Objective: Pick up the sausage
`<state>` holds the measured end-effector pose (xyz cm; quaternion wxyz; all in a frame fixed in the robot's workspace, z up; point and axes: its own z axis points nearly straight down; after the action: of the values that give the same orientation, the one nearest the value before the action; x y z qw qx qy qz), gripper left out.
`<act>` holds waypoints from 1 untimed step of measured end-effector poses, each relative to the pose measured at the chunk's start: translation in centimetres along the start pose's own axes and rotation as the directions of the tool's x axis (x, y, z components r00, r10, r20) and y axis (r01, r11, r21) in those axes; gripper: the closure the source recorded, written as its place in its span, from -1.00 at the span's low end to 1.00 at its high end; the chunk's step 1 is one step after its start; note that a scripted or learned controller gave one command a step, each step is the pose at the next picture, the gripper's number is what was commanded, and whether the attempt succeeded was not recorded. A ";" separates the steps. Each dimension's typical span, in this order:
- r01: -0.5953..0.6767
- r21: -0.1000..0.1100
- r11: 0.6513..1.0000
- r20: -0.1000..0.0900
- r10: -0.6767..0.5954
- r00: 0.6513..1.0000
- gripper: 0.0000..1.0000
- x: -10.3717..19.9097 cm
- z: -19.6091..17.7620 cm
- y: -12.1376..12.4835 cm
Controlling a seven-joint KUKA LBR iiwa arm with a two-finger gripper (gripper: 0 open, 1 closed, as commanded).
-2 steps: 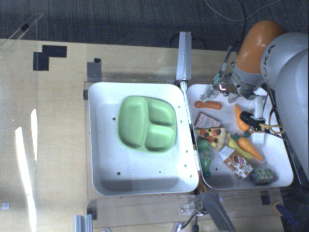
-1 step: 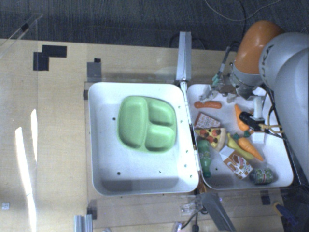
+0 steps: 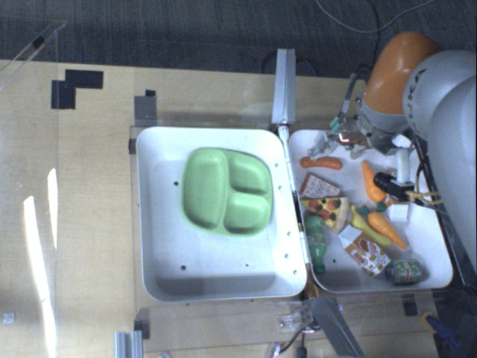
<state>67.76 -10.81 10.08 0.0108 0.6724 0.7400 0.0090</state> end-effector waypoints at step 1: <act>0.032 0.002 0.999 0.002 -0.032 0.999 -1.00 0.0 0.0 -0.1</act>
<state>67.71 -10.83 10.06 0.0108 0.6604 0.7508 0.0073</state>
